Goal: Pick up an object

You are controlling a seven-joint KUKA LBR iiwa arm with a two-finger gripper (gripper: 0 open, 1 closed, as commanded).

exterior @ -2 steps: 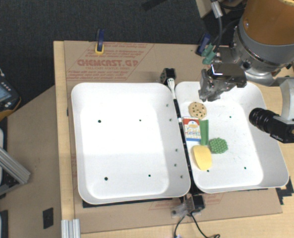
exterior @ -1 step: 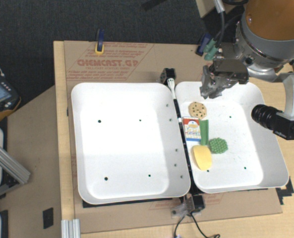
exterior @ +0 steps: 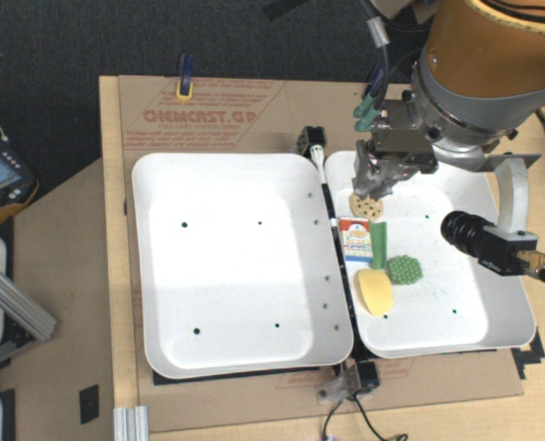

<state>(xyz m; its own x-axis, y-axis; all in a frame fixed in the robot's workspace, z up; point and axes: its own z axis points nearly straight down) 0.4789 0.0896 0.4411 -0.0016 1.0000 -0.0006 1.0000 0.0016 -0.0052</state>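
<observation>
In the right bin (exterior: 493,329) several small objects lie along its left side. A round tan cookie (exterior: 367,208) lies farthest back, then a small red and white box with a green edge (exterior: 360,242), a green bumpy ball (exterior: 403,269) and a pale yellow piece (exterior: 376,292) nearest the front. My gripper (exterior: 375,187) hangs just above the cookie, its fingers pointing down at the cookie's far edge. The wrist and its orange band (exterior: 493,35) loom over the bin's back right.
The left bin (exterior: 162,246) adjoins the right one along a dark seam. A black cylindrical fitting (exterior: 479,237) on the arm sticks out over the right bin. Both bins rest on a brown cardboard sheet (exterior: 208,108) with a blue and yellow clip (exterior: 186,81) at the back.
</observation>
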